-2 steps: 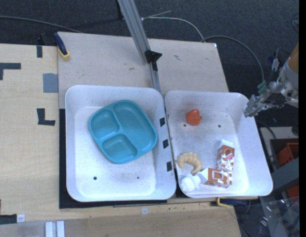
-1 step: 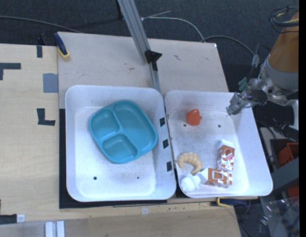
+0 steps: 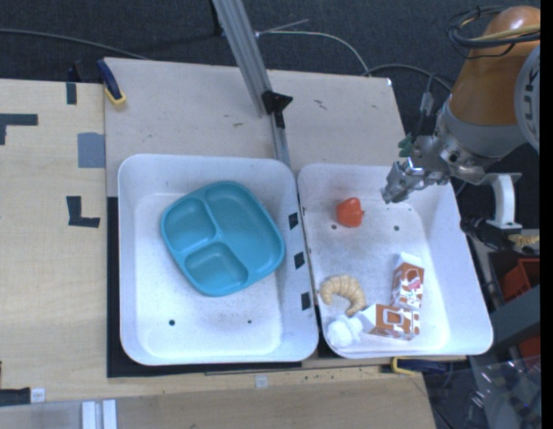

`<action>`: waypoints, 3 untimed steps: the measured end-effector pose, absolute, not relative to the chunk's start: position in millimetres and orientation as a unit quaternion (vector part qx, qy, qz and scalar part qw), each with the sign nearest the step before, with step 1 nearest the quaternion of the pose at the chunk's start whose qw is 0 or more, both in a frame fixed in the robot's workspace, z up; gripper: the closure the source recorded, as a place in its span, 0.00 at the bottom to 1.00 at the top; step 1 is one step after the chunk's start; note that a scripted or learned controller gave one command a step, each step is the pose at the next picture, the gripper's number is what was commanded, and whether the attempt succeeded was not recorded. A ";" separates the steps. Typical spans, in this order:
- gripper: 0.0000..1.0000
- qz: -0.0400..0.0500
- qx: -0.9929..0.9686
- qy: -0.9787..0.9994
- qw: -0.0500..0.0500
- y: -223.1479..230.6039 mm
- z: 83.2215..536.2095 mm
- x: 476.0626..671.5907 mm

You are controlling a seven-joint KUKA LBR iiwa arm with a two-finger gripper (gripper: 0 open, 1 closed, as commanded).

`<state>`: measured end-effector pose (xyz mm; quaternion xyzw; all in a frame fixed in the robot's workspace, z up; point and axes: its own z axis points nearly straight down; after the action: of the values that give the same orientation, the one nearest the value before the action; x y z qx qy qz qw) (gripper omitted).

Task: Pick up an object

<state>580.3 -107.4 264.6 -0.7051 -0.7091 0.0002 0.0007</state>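
The grey arm with its orange band reaches in from the right, and its two-finger gripper [image 3: 397, 189] hangs over the upper right part of the right-hand shallow white bin [image 3: 455, 239]. Whether the fingers are apart or together I cannot tell; the tip is small and dark against the bin floor, and nothing is seen between them.

The nearest candidate is a small red rounded object, something like a toy tomato or strawberry [image 3: 349, 212], lying on the bin floor just to the left of and a little below the gripper, apart from it. Further down the same bin sit a tan croissant-shaped toy [image 3: 344, 291], a small white round lump [image 3: 344, 331] touching the bin's lower left corner area, and two orange-and-white cartons [image 3: 408, 286] [image 3: 392, 321], one nearly upright, one lying flat, close together. The left-hand white bin [image 3: 138, 239] holds a blue three-compartment plastic plate [image 3: 222, 236].

My judgement is that the step in hand is the approach to a pick, with the red piece the likeliest target since it stands alone. To do it well, the gripper should shift left until centred over the red piece, descend straight, and close across its widest part. Being rounded, it may roll or squirt out if caught off-centre, so a low, centred grip matters. The clustered cartons look harder, being crowded.
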 end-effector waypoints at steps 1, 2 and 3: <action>1.00 0.000 -0.705 -0.709 0.001 -56.1 264.4 594.4; 1.00 0.000 -0.705 -0.709 0.001 -11.6 260.1 600.7; 1.00 0.000 -0.705 -0.710 0.001 44.9 257.0 603.9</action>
<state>603.9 44.9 257.0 -0.7045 -0.7097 0.0001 0.0011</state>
